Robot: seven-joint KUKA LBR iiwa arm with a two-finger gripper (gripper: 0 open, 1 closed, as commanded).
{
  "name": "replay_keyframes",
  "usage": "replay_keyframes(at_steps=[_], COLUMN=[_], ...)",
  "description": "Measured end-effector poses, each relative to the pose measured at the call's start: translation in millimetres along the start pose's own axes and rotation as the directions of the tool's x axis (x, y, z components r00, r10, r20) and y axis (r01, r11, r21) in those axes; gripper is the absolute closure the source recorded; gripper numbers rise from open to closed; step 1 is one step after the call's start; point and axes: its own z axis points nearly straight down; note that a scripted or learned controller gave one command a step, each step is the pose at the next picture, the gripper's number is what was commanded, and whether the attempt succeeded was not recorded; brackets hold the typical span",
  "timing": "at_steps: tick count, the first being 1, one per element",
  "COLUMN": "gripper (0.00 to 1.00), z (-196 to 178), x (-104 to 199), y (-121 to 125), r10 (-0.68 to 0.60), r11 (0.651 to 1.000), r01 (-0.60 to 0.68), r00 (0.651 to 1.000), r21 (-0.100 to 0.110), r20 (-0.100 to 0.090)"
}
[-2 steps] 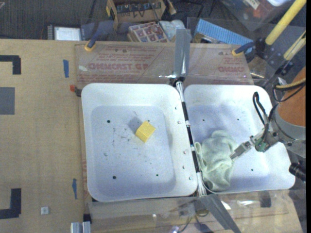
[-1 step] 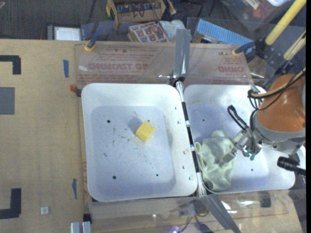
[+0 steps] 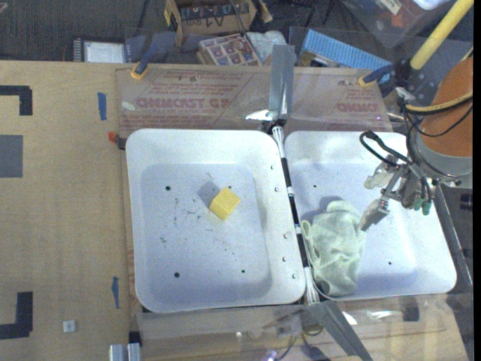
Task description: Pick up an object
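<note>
Crumpled pale cloth in right bin, soft, light, pinch a raised fold; hand at its edge, state unclear.

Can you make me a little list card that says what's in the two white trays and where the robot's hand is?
left bin: one small yellow block, near the middle
right bin: a crumpled pale green cloth, at the bin's left side by the divider
arm: reaches in from the right, over the right bin
gripper: low over the right bin, at the cloth's upper right edge
holding anything: can't tell from this view
yellow block: lying alone, far from the gripper
</note>
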Motion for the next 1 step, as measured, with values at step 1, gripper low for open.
replay_keyframes(at_steps=[1], gripper=[0.0], z=[49.3], x=[3.4], y=[3.7], r10=[0.253], r11=[0.968], r01=[-0.253], r00=[0.967], r21=[0.003], r20=[-0.006])
